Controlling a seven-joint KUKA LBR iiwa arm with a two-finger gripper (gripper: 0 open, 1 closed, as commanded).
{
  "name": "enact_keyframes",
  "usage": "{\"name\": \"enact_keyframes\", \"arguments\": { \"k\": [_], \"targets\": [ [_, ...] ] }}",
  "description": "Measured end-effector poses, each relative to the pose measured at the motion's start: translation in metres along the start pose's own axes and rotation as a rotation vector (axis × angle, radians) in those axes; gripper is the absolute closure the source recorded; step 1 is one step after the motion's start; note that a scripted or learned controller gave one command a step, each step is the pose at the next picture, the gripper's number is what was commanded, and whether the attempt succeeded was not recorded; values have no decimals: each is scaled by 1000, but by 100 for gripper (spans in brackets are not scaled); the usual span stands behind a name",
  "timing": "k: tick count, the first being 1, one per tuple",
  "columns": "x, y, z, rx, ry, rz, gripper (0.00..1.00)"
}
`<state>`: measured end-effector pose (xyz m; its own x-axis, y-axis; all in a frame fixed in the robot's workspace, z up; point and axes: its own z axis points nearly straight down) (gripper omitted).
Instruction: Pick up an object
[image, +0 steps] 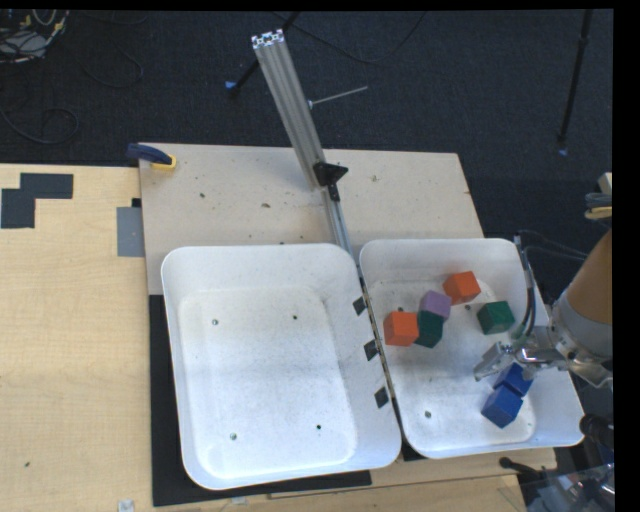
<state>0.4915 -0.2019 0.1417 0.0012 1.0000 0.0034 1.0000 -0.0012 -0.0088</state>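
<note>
The pincer (512, 362) is low in the right bin (440, 440), close to its right wall, with its fingers spread over two blue blocks — one blue block (517, 379) sits just under it and the other blue block (502, 406) lies a bit nearer the front. More blocks sit further back in the same bin — two orange blocks (461, 286) (400, 327), a purple block (435, 304) and two green blocks (495, 317) (429, 328). The left bin (180, 300) sits right beside it on the bench (230, 190).

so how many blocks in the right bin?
7 visible: two orange, purple, two green mid-bin, two blue by the gripper; the arm may hide more.
</note>
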Motion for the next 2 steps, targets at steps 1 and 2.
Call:
{"name": "enact_keyframes", "arguments": {
  "k": [1, 2],
  "targets": [
    [-1, 1, 28, -10, -4, -2, 0],
    [-2, 0, 21, -5, -2, 6, 100]
  ]
}}
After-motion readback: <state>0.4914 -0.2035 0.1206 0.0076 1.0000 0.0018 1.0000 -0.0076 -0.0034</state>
